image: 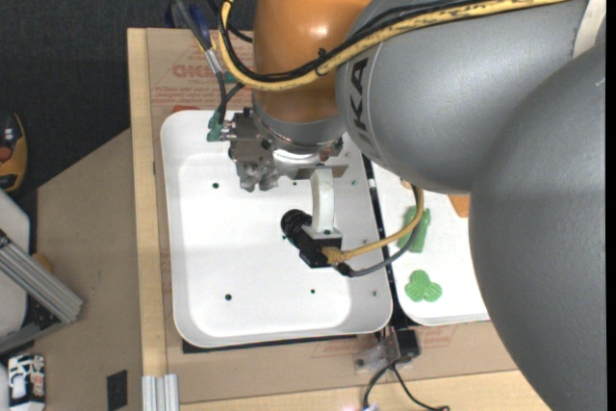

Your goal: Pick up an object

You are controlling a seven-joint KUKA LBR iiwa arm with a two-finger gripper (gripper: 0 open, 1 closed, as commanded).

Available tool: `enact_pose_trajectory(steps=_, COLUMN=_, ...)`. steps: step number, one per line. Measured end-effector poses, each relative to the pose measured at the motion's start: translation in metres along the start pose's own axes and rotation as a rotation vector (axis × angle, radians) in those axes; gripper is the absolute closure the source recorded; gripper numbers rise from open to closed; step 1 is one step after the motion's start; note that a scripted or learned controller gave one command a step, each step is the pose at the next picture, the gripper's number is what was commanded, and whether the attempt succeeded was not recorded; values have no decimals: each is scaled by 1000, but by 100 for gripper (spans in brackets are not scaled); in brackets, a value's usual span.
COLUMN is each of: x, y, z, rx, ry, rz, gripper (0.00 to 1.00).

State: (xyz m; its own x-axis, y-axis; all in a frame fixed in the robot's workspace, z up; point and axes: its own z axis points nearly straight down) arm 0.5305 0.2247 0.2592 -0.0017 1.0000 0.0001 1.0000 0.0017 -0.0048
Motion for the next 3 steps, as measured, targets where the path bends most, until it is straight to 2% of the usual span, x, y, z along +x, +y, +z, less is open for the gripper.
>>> enact_pose_trajectory(steps=1, x=0, y=-18, z=-20, rx=-4, ry=1, rz=0, gripper=100)
enact_pose_trajectory(steps=2, x=-1, y=49, z=-55, rx=-13, ry=2, rz=3, gripper=100)
enact_pose_trajectory(steps=3, x=-1, y=120, z=-6, rx=-8, ry=-1, rz=3, gripper=100)
